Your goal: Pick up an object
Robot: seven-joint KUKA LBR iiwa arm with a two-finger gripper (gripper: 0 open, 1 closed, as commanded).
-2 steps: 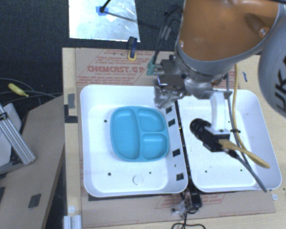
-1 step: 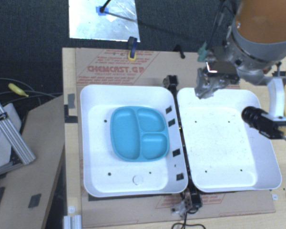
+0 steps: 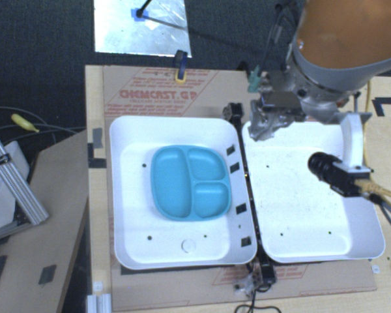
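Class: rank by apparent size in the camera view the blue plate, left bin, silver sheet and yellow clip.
Largest: left bin; then blue plate and silver sheet, too alike to rank (sheet cut off at top); yellow clip smallest.

lab | robot arm (image 3: pixel 348 31) | 2 white bins (image 3: pixel 127 240) | aluminium framing (image 3: pixel 13 188)

Far-left corner of right bin (image 3: pixel 300 227) under the hand (image 3: pixel 262 130)

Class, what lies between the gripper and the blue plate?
In the camera view, between the gripper and the blue plate lie just bare white bin floor and the two bins' meeting rims.
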